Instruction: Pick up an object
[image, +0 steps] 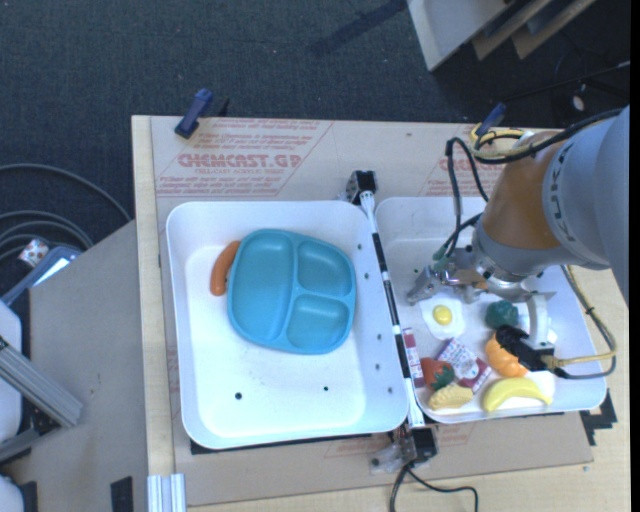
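Camera view: grey arm with orange band (540, 205) hanging over right white bin (400, 222), hiding gripper. Fried egg toy (442, 319), yellow banana (516, 392), orange piece (503, 358) lying below. Blue divided plate (292, 290) sitting in left white bin (270, 400), covering orange hot dog (220, 268).

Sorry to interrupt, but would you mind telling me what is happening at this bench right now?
A grey KUKA arm reaches from the right over the right bin, its pincer low above the toy fried egg. Toy food is clustered in that bin's near end, including a banana. The left bin holds an overturned blue divided plate with an orange hot dog beside it. Nothing is visibly held.
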